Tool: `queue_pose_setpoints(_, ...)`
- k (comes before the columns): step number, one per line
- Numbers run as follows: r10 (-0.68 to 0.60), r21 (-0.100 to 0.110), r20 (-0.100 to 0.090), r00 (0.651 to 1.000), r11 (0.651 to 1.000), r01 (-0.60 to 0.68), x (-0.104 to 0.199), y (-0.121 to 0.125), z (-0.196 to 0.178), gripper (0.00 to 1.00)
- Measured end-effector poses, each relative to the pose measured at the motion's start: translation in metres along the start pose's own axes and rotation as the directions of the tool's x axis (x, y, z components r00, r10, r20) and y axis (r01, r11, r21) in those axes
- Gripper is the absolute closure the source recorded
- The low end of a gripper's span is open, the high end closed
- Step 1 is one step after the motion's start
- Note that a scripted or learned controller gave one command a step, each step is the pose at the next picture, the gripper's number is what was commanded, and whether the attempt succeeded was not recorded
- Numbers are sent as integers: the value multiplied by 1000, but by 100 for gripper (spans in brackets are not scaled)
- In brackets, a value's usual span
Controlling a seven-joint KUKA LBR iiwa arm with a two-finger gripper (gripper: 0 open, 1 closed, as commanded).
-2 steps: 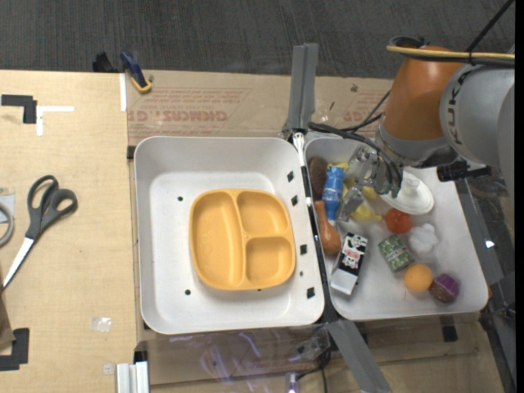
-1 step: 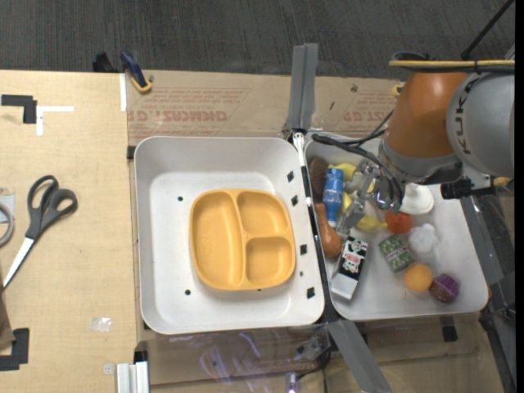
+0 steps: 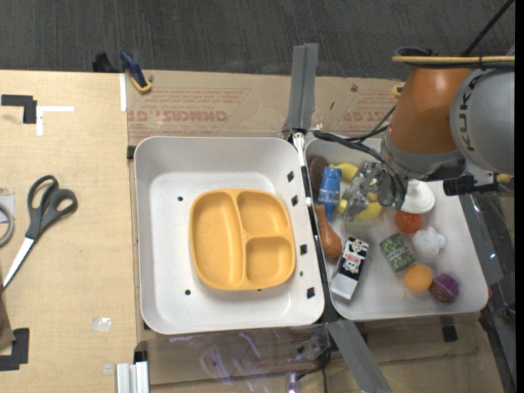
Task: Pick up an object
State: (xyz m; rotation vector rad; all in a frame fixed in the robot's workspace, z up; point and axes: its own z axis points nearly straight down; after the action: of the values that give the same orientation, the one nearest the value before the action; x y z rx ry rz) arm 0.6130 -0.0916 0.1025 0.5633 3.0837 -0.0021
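Observation:
My gripper (image 3: 366, 196) hangs low in the right bin (image 3: 467, 301), near its upper middle, over a yellow banana-like toy (image 3: 370, 211). Whether anything sits between its fingers is hidden by clutter. A blue bottle (image 3: 328, 187) lies just left of it. Below it rests a black-and-white milk carton (image 3: 350, 265). A green box (image 3: 397, 252), an orange ball (image 3: 418, 278), a purple fruit (image 3: 444, 287), a red tomato-like piece (image 3: 408, 221) and white pieces (image 3: 427, 240) lie to the lower right. A brown drumstick-shaped toy (image 3: 328, 236) lies along the bin's left wall.
The left bin (image 3: 155, 244) holds a yellow divided plate (image 3: 242, 238). Scissors (image 3: 37, 215) lie on the wooden bench at far left. The arm's orange band (image 3: 430, 109) and grey wrist cover the right bin's upper right corner.

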Motion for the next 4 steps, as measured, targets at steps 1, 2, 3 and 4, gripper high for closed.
queue_pose_setpoints(1,-55,-1,-1,998,999,55,9,69,-49,100)
queue_pose_setpoints(2,-112,-1,-1,994,994,112,-18,13,-181,100)
queue_pose_setpoints(3,-188,-1,-1,982,982,188,-36,16,-198,100)
queue_pose_setpoints(4,-202,-2,-5,979,979,202,-16,43,-187,100)
